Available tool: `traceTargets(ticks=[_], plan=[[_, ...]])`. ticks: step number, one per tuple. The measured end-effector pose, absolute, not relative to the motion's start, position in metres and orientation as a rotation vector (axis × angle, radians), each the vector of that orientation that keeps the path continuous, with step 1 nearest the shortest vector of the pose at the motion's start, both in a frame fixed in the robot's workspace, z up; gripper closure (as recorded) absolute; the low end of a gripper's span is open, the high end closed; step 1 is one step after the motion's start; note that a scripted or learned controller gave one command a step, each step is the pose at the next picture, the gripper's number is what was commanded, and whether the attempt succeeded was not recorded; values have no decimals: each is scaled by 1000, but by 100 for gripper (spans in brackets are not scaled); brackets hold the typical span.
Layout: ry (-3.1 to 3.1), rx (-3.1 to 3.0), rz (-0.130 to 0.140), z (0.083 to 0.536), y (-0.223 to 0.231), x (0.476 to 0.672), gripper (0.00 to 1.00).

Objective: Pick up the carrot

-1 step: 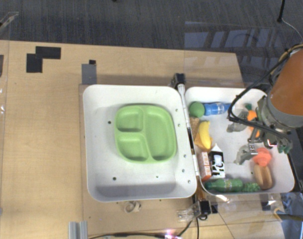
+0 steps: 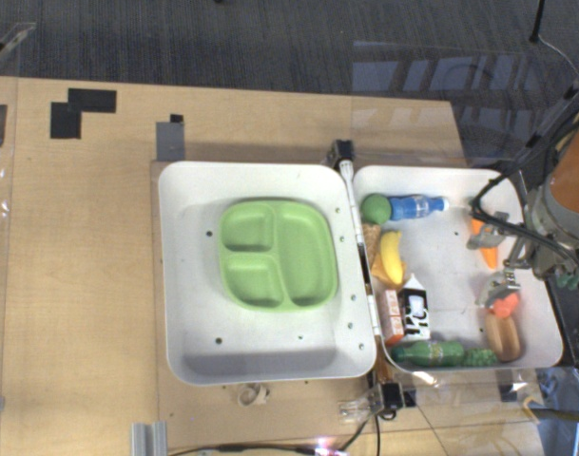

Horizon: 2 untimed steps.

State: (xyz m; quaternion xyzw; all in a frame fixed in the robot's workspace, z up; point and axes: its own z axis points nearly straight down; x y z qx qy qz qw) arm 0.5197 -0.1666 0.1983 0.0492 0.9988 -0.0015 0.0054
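- You have the grey arm with its metal two-finger gripper (image 2: 505, 280) over the right white bin (image 2: 441, 264), close to that bin's right wall.
- You find the small orange carrot (image 2: 505, 303) directly beneath the fingertips, near the bin's right wall; I cannot tell whether it sits between the fingers.
- Just below it lies a brown sausage-shaped piece (image 2: 504, 336), by the bin's lower right corner.
- Along the same bin's left wall you see a yellow banana (image 2: 391, 257).
- The left white bin (image 2: 184, 283) carries a green divided plate (image 2: 276, 255) at its middle.
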Motion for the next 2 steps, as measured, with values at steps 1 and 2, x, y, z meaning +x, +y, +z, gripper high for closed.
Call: traceTargets(ticks=[1,2], plan=[[3113,207,-7,91,-202,494,0],[3120,-80,-7,90,-197,494,0]])
